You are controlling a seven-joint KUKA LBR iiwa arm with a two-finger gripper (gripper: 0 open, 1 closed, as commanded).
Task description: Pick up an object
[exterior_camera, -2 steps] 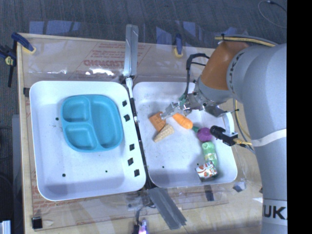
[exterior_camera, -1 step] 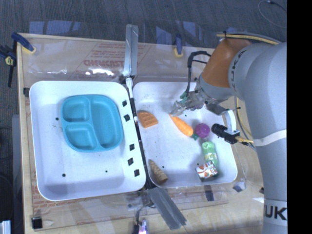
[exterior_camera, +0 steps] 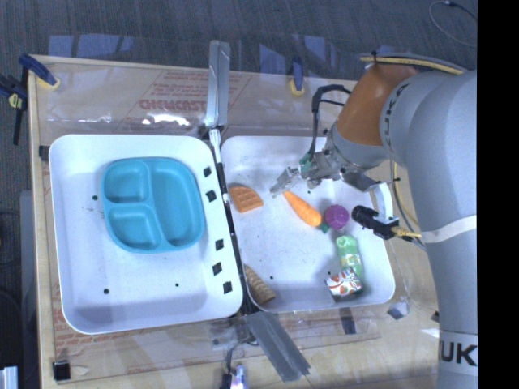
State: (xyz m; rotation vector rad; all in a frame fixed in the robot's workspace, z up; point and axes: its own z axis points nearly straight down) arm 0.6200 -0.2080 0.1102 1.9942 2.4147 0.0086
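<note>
Gripper [exterior_camera: 285, 181] low in right bin [exterior_camera: 268, 154], beside carrot [exterior_camera: 302, 208], likely lining up a grasp. Fingers look parted, holding nothing.

We see even, bright overhead light, soft shadows, faint glare on the clear plastic sheet [exterior_camera: 162, 96] along the tabletop's [exterior_camera: 40, 217] far edge; focus slightly soft.

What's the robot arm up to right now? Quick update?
Gripper low in the right bin, nothing visibly held. Carrot lies just beside it. Purple ball and green bottle crowd the carrot's far end.
</note>
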